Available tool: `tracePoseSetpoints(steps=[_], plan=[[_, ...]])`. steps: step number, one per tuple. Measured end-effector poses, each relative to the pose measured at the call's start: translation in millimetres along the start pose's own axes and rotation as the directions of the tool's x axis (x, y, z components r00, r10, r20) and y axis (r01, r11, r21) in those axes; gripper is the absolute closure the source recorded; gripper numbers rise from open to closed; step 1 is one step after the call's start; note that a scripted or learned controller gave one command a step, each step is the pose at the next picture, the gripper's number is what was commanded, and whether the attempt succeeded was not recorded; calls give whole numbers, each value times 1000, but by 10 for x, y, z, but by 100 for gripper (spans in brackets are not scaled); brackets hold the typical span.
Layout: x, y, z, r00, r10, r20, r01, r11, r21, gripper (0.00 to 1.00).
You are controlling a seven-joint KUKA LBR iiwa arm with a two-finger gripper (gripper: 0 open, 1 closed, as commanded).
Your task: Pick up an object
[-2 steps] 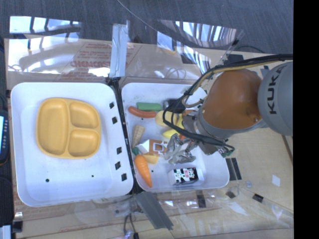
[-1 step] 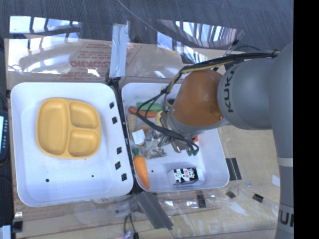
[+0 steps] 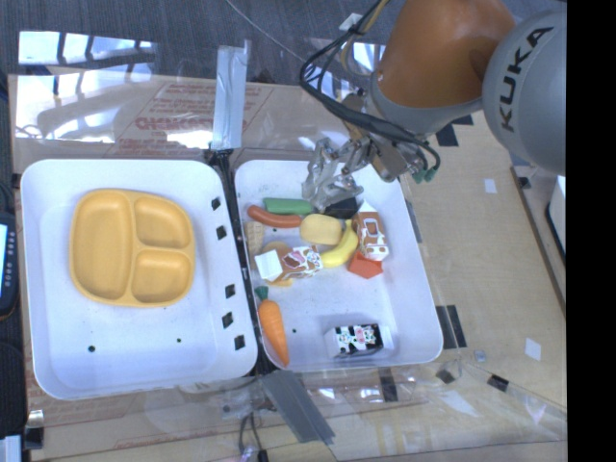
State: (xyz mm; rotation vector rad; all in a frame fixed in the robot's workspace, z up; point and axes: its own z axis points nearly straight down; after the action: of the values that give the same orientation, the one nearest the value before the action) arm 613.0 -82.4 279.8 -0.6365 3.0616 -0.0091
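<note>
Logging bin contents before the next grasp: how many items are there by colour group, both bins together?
Yellow: 3 (divided plate, lemon-like piece, banana)
Orange/red: 3 (carrot, sausage, red wedge)
Green: 1 (block)
Printed/multicolour: 3 ()
Total: 10

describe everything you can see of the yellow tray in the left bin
The yellow tray is a rounded, plastic-looking plate with three compartments: one long section on the view's left and two smaller ones stacked on the right. It lies flat, slightly rotated, on the floor of the left bin, toward its upper half. Nothing sits in it, and it stands apart from the bin's walls.
</note>
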Motion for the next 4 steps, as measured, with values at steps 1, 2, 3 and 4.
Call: tracePoseSetpoints(steps=[1, 2, 3, 4], plan=[[-535, 163, 650, 991, 131, -15, -131, 991, -8, 100], [-488, 232, 422, 980, 200, -9, -200, 980, -4, 100], [-723, 601, 722, 974, 224, -16, -224, 974, -6, 100], [178, 1240, 284, 979, 205, -9, -205, 979, -5, 100]])
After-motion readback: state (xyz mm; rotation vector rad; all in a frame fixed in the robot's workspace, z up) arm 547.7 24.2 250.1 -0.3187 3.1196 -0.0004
